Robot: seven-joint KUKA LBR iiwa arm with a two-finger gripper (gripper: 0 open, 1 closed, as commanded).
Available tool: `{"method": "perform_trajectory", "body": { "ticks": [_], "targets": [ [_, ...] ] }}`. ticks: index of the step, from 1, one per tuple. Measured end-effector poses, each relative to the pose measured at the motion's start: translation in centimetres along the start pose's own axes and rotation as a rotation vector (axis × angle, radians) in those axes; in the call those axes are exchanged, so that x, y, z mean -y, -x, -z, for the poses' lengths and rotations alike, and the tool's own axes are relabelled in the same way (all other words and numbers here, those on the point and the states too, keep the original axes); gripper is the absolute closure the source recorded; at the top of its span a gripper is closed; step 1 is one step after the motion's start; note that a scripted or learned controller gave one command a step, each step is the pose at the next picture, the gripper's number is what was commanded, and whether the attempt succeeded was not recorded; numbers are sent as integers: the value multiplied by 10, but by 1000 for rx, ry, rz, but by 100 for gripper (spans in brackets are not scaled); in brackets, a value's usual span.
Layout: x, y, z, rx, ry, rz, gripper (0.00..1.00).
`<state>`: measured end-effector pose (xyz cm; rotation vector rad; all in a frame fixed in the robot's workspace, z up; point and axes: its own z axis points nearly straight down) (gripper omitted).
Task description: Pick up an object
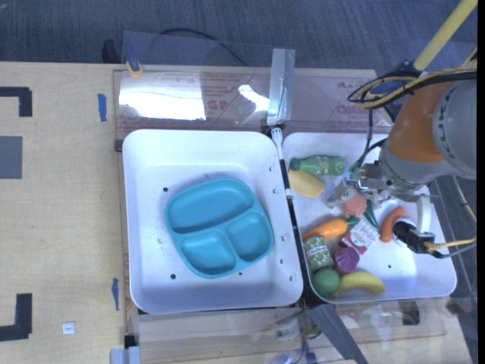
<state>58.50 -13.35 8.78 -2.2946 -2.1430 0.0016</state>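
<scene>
Desk (53, 203): pale wood, carrying two white bins side by side.
Left bin (151, 165): holds a blue divided plate (218, 226).
Right bin (436, 279): toy foods crowded together, among them a green bottle (318, 164), carrot (327, 228), banana (361, 282) and lime (326, 280).
Arm (432, 135): grey and orange, over the right bin.
Jaws (356, 194): low among the foods; whether open or closed cannot be told.

1. A robotics lab or test bench — a light wooden bench (53, 226) marked with black tape squares and blue tape tabs.
2. Two shallow white bins (144, 203) sit side by side, behind them a clear plastic panel (197, 97).
3. A grey-and-orange industrial arm (432, 135) trails yellow and black cables (394, 86) — over blue-grey carpet (227, 6).
</scene>
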Motion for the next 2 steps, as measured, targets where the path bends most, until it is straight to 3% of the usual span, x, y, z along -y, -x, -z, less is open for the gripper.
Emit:
{"method": "perform_trajectory", "body": {
  "ticks": [1, 2],
  "targets": [
    [-5, 1, 18, 3, 18, -1, 100],
    [-5, -78, 102, -4, 12, -60, 100]
  ]
}}
